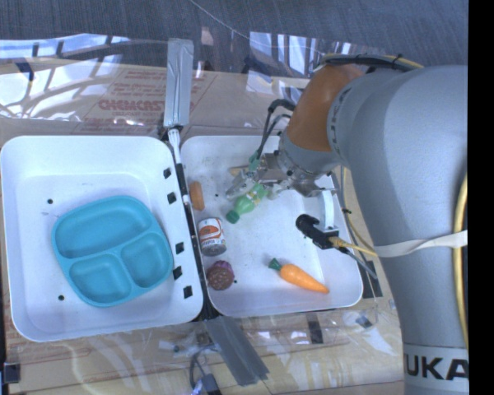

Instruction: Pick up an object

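Note:
My gripper (251,179) hangs low in the right bin (255,303), near its back middle. A small green bottle (245,204) lies tilted right below and against the gripper tip, and the metal parts hide its upper end. Whether the bottle sits between the fingers I cannot tell. An orange carrot with a green top (299,277) lies toward the front right of the same bin. A small labelled can (212,235) stands by the bin's left wall, with a dark round object (220,275) just in front of it.
A small orange piece (197,194) lies against the right bin's left wall, behind the can. The left bin (25,188) holds a blue divided plate (111,249). The grey arm covers the right bin's right side.

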